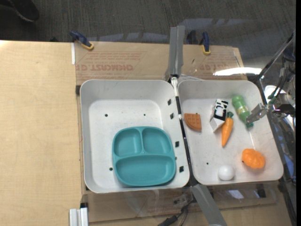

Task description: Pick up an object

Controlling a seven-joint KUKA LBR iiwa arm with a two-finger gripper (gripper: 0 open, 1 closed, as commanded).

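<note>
Right beside the green bottle (240, 107), the gripper (254, 115) is reaching in, jaws spread and pinching nothing. Nothing is lifted yet: carrot (226, 130) and orange fruit (254, 158) are lying below that bottle, grasp still to come.

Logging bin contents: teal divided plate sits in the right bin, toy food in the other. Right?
Wrong bin. The camera view shows the teal divided plate in the left bin; the toy food, such as the carrot, lies in the right bin.

An orange carrot (226, 131) with a green top lies in the right bin (207, 171), pointing to 6 o'clock.
</note>
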